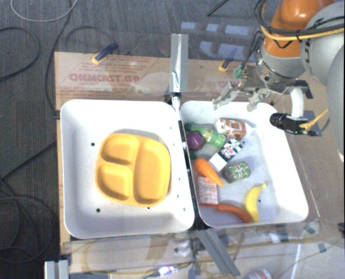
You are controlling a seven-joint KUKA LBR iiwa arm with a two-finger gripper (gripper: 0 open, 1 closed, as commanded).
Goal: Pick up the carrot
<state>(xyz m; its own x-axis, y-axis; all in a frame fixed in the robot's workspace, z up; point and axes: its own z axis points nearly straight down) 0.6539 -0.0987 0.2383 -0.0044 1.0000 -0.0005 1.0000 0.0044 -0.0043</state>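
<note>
A yellow divided tray sits in the left bin, well apart from the carrot. The carrot lies in the right bin, near its left wall, slanted, with a purple-and-green vegetable just above it, a small red packet just below it and a dark can just to its right. A banana and a red chilli lie farther below. Up and right of the carrot, the gripper hovers over the bin's far rim with fingers spread, pinching nothing. A clean pick likely means descending across the carrot's narrow width, clear of the can. The carrot's lower end touches the packet; whether they overlap is unclear.
</note>
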